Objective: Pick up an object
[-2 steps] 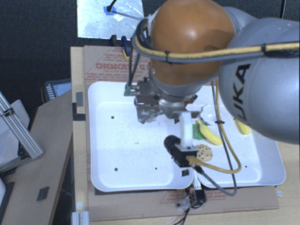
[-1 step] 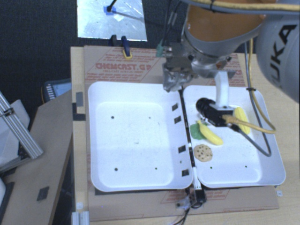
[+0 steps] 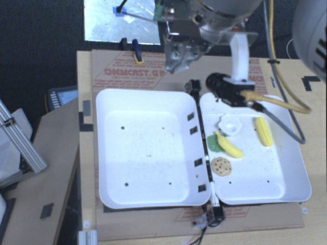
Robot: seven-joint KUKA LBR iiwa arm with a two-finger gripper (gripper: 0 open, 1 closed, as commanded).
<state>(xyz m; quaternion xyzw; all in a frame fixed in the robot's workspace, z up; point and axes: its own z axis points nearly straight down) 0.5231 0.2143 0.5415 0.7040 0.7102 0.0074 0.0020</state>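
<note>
Yellow banana (image 3: 228,145), corn cob (image 3: 263,130), brown cookie (image 3: 221,166), green piece (image 3: 212,142), white item (image 3: 229,125) in right bin (image 3: 286,188).

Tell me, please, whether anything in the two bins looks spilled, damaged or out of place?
Nothing stands out. The banana, corn cob, cookie and white piece lie loose in the right bin, with a green item tucked against the banana.

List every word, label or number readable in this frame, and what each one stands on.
"CHEMCAST G P", in red capitals, on the brown cardboard sheet behind the two shallow white bins; the last letters run under the gripper and are uncertain.
Fainter red print on the same sheet's right rear and front edge: too blurred to read.
No other print is legible.
</note>
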